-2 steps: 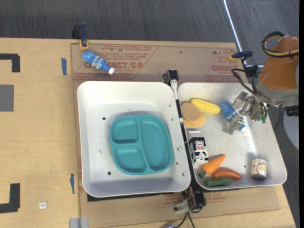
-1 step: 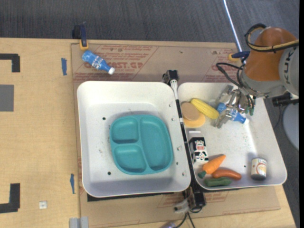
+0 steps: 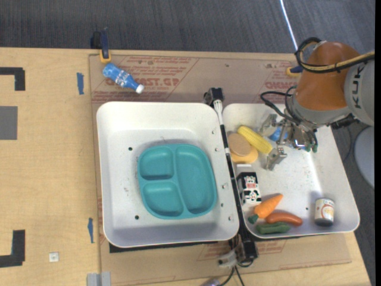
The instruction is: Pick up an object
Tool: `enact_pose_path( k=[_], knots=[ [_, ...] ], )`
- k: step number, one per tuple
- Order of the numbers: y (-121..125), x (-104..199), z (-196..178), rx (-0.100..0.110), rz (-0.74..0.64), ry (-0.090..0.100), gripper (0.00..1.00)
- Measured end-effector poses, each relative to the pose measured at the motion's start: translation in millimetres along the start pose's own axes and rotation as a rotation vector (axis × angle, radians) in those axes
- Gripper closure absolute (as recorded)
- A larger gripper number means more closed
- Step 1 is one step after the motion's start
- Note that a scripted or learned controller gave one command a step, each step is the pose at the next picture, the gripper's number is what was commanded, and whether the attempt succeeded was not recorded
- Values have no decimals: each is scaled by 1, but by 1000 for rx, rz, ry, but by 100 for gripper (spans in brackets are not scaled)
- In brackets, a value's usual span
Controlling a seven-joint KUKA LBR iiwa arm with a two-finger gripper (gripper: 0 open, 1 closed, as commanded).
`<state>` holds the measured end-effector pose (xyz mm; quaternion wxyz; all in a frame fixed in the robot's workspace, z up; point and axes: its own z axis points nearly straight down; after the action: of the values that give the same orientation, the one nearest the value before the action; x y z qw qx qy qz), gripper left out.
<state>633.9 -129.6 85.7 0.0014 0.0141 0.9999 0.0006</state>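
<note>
The grey two-finger gripper [image 3: 280,151] is seen low over the right-hand shallow white bin [image 3: 342,186], just right of a yellow plastic toy corn cob [image 3: 254,139] that lies aslant in the bin's upper left part. The metal fingers appear spread, with nothing between them. The cob is judged the nearest candidate: it is probably light, hollow and stiff, with a smooth skin that could slip, so it would best be taken across its narrow middle, at right angles to its length. It is touching a round tan toy bun [image 3: 241,148], which leaves little room for a finger on that side. Further down the bin lie a small black-and-white toy cow [image 3: 251,187], an orange toy carrot [image 3: 268,205] and a small brown can [image 3: 324,210]. A teal divided plastic plate [image 3: 177,180] rests in the left-hand white bin [image 3: 113,159].
</note>
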Motion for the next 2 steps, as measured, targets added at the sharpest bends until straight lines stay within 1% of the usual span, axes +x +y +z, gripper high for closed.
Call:
enact_pose_path(
  k=[1, 2],
  knots=[
    [40, -23, 0, 0, -291, -5, 0],
    [8, -21, 0, 1, -520, -5, 0]
  ],
)
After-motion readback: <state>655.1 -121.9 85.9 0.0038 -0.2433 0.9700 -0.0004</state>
